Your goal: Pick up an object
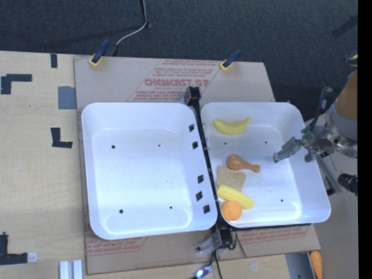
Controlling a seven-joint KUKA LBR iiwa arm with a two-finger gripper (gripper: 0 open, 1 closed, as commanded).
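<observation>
**End effector over the right bin's far edge, toys lying to its left**

The end effector (289, 150) is a dull grey metal piece reaching in from the right over the right-hand side of the right bin (290, 118); whether it is open or closed cannot be told, and nothing shows gripped in it. Behind it the arm (343, 127) is grey with an orange band.

The right bin is a shallow, smooth white plastic tray with rounded corners. The toys in it lie left of the end effector and apart from it. Nearest is a brown drumstick (242, 164), rounded at one end and tapering to a thin handle. Farther up lies a curved yellow banana (231, 125). Toward the lower left corner sit a tan, grainy square slice of bread (231, 178), a bumpy yellow corn cob (236, 197) lying over its lower edge, and a round orange (232, 211) touching the cob.

The left bin (93, 156) is alike in shape, joined by a black strip. Both rest on a brown printed board (168, 80) clamped to the pale wooden counter (35, 156).
</observation>
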